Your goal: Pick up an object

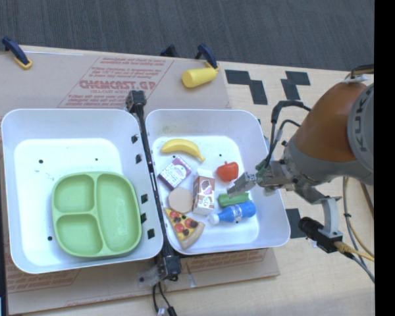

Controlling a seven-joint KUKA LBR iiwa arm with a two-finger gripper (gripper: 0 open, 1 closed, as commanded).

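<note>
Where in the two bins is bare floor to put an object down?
Left white bin: bare strip above the green divided plate. Right white bin: bare band above the yellow banana. Crowded below, around the blue bottle and hand.

Bins point(26, 255) – smooth white plastic, faintly glossy; green tray point(95, 212) matt plastic; banana point(182, 148) and tomato point(228, 171) shiny, toy-like; blue bottle point(237, 212) glossy; cartons point(204, 195) printed card; board point(85, 78) matt brown cardboard – red print.

The gripper point(245, 184) hangs low in the right bin point(266, 143), just above a green thing point(226, 200) and a blue bottle point(237, 212).
</note>
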